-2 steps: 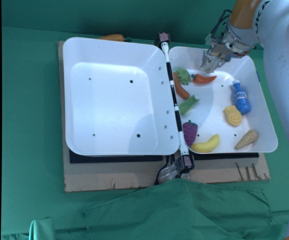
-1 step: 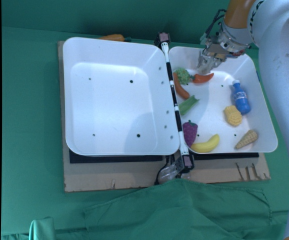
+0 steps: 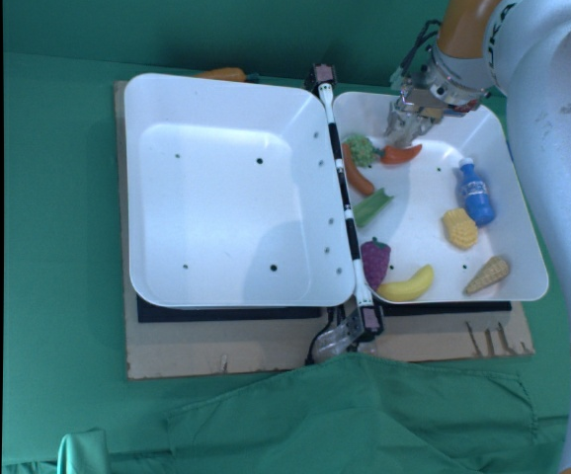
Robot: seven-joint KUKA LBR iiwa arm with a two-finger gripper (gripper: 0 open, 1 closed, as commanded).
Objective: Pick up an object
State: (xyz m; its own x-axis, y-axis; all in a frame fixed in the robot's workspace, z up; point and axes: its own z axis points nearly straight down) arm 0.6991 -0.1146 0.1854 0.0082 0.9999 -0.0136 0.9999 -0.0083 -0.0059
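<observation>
In the camera view you see two white bins side by side on a cardboard sheet over the green-draped worktop [image 3: 58, 215]. The left bin [image 3: 157, 107] shows bare floor with a few dark dots. The right bin [image 3: 523, 265] holds the toys. The arm [image 3: 552, 117] comes in from the right, and its gripper [image 3: 411, 126] hangs low at the far end of the right bin, directly over a small red-orange pepper [image 3: 402, 153]. From here you cannot tell whether the jaws are released or clenched, nor whether they touch the pepper; their tips blur into the toy's upper edge.

Just left of the pepper lies a green broccoli piece [image 3: 362, 148], with a red-orange carrot [image 3: 358, 173] running down along the bin's left wall. Below that sits a green pod [image 3: 371, 207]. A blue bottle [image 3: 477, 193] lies near the right wall, with a yellow corn cob [image 3: 459, 228] just beneath it. At the near end you find a purple grape bunch [image 3: 375, 260], a yellow banana [image 3: 407, 285] touching it, and an ice-cream cone [image 3: 487, 275] further right. An orange toy [image 3: 222, 73] lies outside the left bin's far edge.
</observation>
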